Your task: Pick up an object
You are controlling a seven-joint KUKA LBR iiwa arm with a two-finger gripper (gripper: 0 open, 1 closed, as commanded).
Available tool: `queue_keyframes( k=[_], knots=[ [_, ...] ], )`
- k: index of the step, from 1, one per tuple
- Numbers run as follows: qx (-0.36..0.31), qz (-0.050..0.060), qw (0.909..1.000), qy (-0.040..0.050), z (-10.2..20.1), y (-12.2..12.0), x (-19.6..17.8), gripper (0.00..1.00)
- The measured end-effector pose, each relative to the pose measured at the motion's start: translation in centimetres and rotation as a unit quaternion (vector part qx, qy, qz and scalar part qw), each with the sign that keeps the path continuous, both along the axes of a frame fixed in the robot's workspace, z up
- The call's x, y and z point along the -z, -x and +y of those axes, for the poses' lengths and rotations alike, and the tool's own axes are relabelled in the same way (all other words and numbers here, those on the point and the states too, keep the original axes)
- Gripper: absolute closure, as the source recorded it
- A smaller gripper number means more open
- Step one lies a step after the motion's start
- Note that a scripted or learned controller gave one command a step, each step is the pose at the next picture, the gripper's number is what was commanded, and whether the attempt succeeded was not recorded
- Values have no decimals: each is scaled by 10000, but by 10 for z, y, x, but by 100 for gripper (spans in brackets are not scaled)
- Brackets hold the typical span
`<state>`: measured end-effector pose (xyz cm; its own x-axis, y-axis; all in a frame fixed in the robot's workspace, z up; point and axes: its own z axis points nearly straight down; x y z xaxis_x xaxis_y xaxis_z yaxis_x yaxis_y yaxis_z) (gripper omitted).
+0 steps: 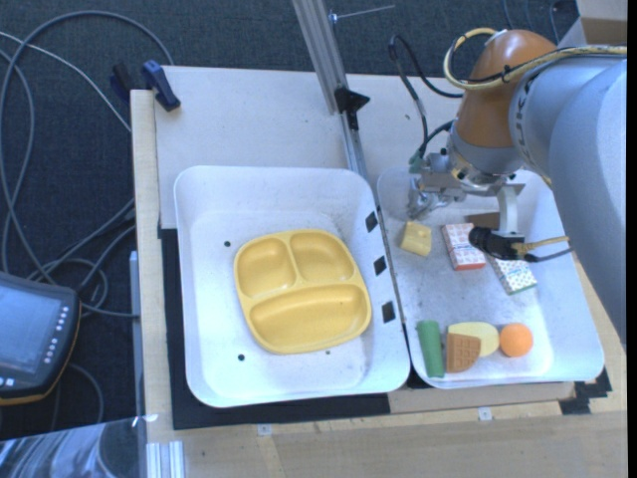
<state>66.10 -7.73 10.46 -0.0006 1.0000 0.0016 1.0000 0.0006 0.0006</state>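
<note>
Nothing is picked up yet. Far left of the gripper [430, 199], a yellow tray [302, 290] lies in the left bin [199, 297]. Just below-left of it sits a yellow block [416, 238]; right of that, a red-white box [462, 246]. How the gripper stands I cannot tell; nothing shows in it.

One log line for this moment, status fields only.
gripper: over right bin, far end | nearest: yellow block, apart | held: nothing seen | left bin: yellow tray
</note>
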Motion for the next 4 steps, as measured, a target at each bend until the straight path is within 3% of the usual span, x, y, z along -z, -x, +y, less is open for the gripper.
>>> queue_keyframes(
  k=[2,3,4],
  knots=[
    [-8,-36,10000,8,8,-3,-95,100],
    [-5,-45,10000,11,10,-3,-161,100],
    [-20,15,10000,-2,55,12,-154,100]
  ],
)
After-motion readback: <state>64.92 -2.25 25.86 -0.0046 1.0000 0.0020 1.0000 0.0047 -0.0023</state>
